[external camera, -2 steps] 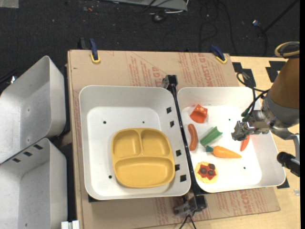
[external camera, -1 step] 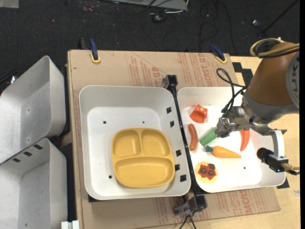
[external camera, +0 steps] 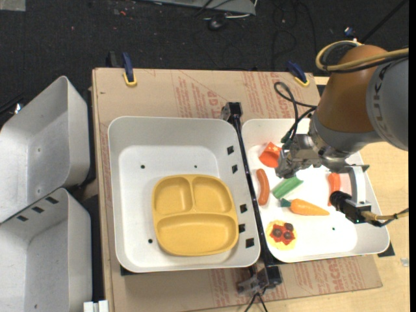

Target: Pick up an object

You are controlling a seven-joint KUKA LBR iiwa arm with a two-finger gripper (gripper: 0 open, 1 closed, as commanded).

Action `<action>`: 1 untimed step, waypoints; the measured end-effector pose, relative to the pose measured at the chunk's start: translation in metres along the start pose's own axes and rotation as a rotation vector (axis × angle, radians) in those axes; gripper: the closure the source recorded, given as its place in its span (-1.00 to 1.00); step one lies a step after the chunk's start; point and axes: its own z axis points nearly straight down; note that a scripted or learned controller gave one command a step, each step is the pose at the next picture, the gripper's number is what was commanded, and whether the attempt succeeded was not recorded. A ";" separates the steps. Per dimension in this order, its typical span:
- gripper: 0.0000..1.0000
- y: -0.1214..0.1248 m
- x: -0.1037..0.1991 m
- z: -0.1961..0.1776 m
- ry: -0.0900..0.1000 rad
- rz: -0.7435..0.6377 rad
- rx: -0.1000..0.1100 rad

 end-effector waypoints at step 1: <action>1.00 0.023 0.045 -0.011 0.001 0.000 -0.001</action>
